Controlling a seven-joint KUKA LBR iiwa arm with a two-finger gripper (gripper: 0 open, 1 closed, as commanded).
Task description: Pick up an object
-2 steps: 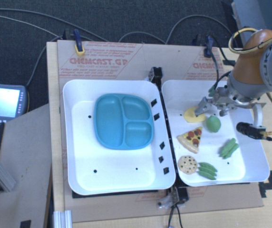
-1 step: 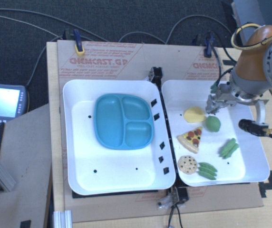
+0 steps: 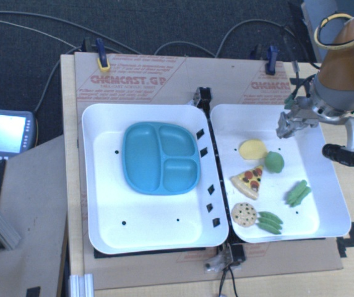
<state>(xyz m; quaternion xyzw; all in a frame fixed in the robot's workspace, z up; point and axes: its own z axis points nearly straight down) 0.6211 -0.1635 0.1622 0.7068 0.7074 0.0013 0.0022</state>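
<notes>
Blue tray (image 3: 161,158) in left bin (image 3: 103,228); toy foods in right bin (image 3: 325,184); fingers (image 3: 286,129) state unclear.

single fixed cam above the bench (image 3: 164,67), angled down, both white bins (image 3: 103,184) in frame, arm (image 3: 341,60) entering from right

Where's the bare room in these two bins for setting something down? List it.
Left bin: a wide bare strip below the blue tray, and a narrower one along its left wall. Right bin: bare floor at the top left, above the yellow piece. Crowded: the pizza slice, cookie, green ball and green pods cluster together.
</notes>
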